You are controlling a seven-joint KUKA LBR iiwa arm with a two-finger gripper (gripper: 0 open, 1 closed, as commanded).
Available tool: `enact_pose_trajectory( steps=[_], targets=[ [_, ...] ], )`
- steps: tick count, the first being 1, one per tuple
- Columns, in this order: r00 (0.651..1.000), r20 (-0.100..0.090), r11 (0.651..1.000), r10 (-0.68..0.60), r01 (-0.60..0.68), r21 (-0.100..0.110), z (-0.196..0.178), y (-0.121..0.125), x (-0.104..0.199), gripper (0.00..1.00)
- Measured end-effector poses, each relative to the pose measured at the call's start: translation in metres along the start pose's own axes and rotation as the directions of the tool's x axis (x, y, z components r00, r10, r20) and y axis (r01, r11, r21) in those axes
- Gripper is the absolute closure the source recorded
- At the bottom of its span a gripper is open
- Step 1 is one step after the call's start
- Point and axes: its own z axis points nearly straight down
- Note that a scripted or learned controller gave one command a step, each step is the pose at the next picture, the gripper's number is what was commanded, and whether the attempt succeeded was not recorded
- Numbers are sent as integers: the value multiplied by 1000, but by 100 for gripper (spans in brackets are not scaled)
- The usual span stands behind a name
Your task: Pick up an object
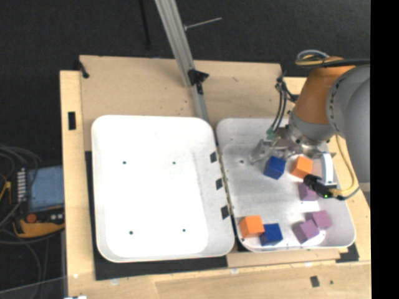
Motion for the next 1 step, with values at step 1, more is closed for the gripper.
enact_pose_trajectory(
  steps=[1],
  targets=[
    [1000, 0, 1000, 4, -4, -7, -14, 1, -1, 100]
  ],
)
